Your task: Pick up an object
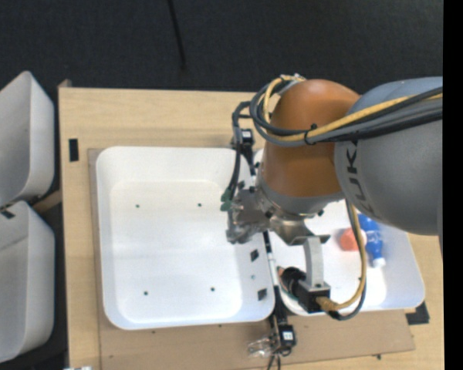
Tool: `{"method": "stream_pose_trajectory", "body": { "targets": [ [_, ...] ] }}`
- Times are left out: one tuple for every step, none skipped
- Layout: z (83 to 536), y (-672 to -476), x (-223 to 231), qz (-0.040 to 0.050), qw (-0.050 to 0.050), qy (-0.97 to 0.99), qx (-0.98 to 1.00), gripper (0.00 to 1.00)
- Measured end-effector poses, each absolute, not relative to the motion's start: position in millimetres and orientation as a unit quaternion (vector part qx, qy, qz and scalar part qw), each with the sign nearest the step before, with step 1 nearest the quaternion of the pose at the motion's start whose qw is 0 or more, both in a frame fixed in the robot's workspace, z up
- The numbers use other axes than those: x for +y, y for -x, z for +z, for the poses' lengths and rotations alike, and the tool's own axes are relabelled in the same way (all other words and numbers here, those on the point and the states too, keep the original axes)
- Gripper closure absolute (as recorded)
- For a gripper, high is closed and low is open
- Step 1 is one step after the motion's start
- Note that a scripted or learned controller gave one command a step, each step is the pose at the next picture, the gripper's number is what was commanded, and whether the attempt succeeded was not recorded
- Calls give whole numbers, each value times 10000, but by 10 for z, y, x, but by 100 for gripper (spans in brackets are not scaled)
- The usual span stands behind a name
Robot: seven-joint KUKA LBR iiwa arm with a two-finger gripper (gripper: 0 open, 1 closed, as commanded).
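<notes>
My arm reaches in from the right, its orange band (305, 141) bulking over the divide between the two bins. The gripper (238, 226) hangs below it at the right edge of the left bin (170, 233), just above the bin floor. A small dark green bit (226, 201) shows at its upper side, too small to identify. In the right bin (397, 284) an orange-red object (346, 240) lies beside a blue and white object (372, 241), both partly hidden by the arm.
Cables loop around the wrist and trail down to a black fitting (293, 284) near the front of the right bin. The wooden bench (77, 230) frames both bins. White padded shapes (11, 206) stand at the far left.
</notes>
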State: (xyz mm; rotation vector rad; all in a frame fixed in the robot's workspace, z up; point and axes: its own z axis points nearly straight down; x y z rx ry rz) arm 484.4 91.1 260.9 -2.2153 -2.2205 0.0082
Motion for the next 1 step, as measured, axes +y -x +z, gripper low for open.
{"method": "stream_pose_trajectory", "body": {
  "targets": [
    [4826,-5245,977,-88,-62,7059,-7082,100]
  ]
}}
